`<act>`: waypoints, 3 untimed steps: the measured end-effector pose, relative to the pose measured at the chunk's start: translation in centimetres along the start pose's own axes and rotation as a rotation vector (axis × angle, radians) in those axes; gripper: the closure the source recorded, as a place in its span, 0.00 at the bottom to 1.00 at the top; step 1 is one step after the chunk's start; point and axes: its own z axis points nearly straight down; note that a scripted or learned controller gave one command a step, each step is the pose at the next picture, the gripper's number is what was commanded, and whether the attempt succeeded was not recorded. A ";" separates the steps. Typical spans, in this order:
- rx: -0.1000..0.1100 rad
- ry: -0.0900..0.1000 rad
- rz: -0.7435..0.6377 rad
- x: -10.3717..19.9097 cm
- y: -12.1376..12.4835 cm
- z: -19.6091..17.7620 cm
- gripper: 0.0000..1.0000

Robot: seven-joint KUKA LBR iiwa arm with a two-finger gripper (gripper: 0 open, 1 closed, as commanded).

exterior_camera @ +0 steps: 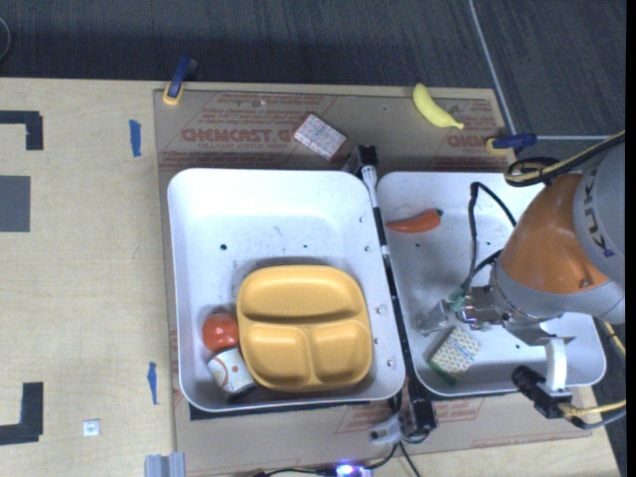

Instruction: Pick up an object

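My gripper is low in the right bin, near its left-centre, under the orange wrist band. Just below it lies a small beige sponge with a green edge, close to the gripper, though contact is unclear. An orange carrot-shaped piece rests at the bin's upper left. In the left bin a yellow compartment tray lies face down, with a red-orange ball and a white-and-orange toy at its left side.
On the cardboard behind the bins are a yellow banana and a small patterned block. A black bar sits where the bins meet at the back. Cables loop around the arm on the right.
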 end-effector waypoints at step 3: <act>0.000 -0.001 0.000 -0.1 0.0 0.0 0.00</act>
